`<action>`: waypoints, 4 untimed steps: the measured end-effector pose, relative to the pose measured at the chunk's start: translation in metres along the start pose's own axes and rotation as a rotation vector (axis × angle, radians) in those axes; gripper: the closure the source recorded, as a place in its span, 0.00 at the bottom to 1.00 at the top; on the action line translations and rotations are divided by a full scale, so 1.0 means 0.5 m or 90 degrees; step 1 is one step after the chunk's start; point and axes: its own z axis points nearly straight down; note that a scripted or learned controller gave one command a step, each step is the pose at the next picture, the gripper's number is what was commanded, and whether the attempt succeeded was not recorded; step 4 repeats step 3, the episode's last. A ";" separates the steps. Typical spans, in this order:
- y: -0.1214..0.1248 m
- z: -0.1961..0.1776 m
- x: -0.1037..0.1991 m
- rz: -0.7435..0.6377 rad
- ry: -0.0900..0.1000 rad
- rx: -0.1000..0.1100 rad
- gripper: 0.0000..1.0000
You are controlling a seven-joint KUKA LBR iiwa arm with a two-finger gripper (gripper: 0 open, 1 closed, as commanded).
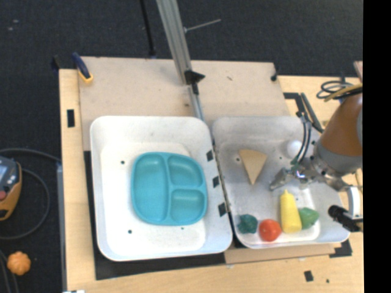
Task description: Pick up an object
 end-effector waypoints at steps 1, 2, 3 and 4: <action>0.003 -0.026 -0.002 0.001 0.000 -0.004 1.00; 0.015 -0.117 0.003 -0.003 0.000 -0.002 1.00; 0.022 -0.227 -0.022 -0.004 -0.001 -0.003 1.00; 0.022 -0.227 -0.022 -0.004 -0.001 -0.003 1.00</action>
